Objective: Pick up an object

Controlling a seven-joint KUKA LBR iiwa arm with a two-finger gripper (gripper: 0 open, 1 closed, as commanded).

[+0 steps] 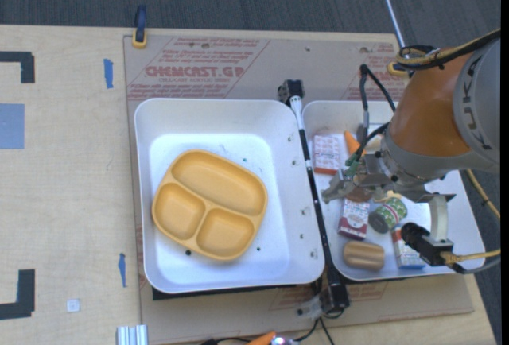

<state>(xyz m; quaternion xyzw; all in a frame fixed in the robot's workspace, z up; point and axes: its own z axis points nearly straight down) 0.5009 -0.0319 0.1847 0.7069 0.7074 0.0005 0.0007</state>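
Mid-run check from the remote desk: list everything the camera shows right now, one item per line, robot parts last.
Left bin: 1, white, left of the pair.
Divided plate: 1, yellow, three compartments, inside left bin.
Right bin: 1, white, partly under the arm.
Packet: 1, white and red, upper left of right bin.
Box: 1, red and white, mid right bin.
Can: 1, green label, beside the box.
Bread roll: 1, tan, near front edge of right bin.
Carrot-like piece: 1, orange, beside the packet.
Arm: 1, grey with orange band, over right bin.
End effector: 1, dark metal, above the box.
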